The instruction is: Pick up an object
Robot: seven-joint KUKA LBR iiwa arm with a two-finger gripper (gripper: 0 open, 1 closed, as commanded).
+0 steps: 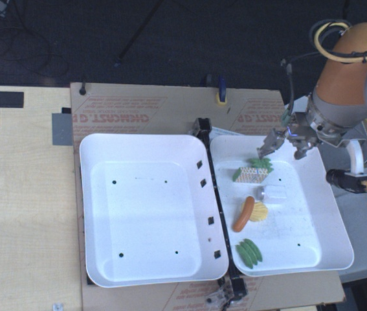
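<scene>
While the gripper (285, 145) hovers over the far edge of the right bin (325, 238), its fingers are spread apart and hold nothing; the sausage (243, 214) lies below, beside a yellow piece (259, 212).

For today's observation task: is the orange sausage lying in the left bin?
No, the orange sausage lies in the right bin, beside a yellow piece.

Dark floor (138, 31) along top, black cables (15, 5) trailing at top-left corner. Pale wood bench (21, 206) on left, black and grey patches (60, 128) near its top edge. Brown cardboard sheet (144, 109) with reversed red print lying flat on bench. Blue-yellow clamp (222, 92) at cardboard's far edge. Lighting even.
</scene>
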